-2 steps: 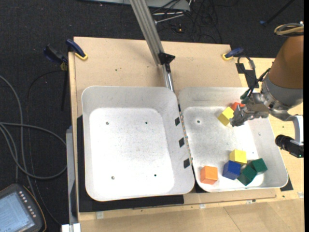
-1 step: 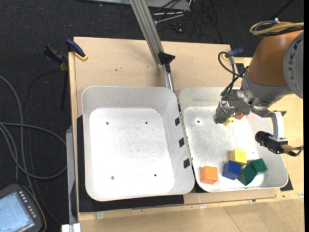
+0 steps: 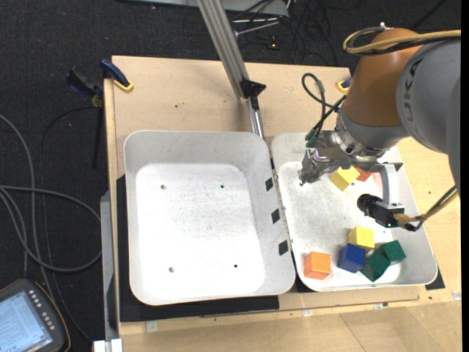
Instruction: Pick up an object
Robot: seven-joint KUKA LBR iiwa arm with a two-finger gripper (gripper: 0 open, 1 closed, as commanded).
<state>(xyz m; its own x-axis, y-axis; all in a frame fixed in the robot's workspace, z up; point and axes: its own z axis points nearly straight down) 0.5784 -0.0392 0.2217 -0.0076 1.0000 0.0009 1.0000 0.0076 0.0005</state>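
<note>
My gripper [image 3: 311, 169] hangs low over the back left part of the right bin [image 3: 322, 218], under the grey and orange wrist. A yellow block [image 3: 342, 177] lies tilted just to its right, very close to it; I cannot tell whether they touch. A red piece [image 3: 365, 174] peeks out behind the yellow block. Toward the bin's front sit an orange cube [image 3: 317, 264], a yellow cube [image 3: 361, 237], a blue cube [image 3: 352, 257] and two green blocks [image 3: 386, 254].
The left bin [image 3: 139, 196] lies beside the right one, their rims meeting at mid-bench. A slanted metal pole [image 3: 223, 39] crosses the back of the bench. Cables and a black fitting [image 3: 374, 209] hang off the arm above the right bin.
</note>
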